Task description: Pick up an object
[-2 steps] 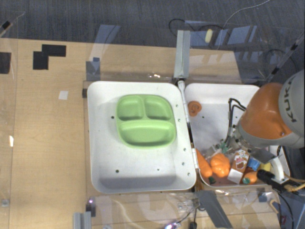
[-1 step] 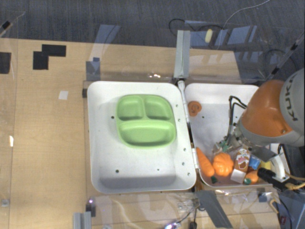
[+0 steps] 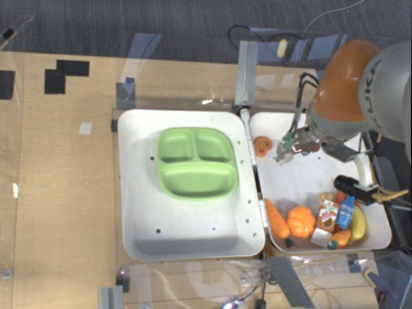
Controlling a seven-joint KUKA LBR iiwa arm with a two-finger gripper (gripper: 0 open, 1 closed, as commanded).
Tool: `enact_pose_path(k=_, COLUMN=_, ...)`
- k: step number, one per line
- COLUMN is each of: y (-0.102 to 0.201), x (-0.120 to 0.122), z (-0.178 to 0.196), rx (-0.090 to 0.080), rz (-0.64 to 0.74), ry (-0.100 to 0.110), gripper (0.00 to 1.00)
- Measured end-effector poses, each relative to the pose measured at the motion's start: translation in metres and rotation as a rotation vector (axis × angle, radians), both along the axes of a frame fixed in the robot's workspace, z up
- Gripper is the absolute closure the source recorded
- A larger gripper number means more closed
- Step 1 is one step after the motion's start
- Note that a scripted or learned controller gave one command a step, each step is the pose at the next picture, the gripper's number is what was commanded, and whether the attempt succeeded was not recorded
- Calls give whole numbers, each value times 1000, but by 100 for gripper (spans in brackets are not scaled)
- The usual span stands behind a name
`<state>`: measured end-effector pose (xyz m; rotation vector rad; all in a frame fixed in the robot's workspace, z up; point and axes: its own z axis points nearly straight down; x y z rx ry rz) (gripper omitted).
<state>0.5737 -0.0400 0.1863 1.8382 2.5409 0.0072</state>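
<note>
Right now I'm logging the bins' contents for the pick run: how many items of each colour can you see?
Green: 1, the divided plate
Orange: 3, the carrot, the pumpkin, the small round piece
Yellow: 1, the banana
Blue: 1, the bottle
Total: 6; the crowded corner may hide more.

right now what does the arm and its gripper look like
The arm is bulky and rounded, grey, with a glossy orange band above the wrist. Part of dark lettering shows on the grey shell. Thin dark cables loop beside the orange section, down toward the wrist. The gripper is small and metallic grey, with tiny green and red spots on it.
</note>
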Motion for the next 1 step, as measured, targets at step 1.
enact_pose_path(k=1, y=-52, x=-10, z=-96, rx=-2, rz=-106, ry=-9, gripper=100)
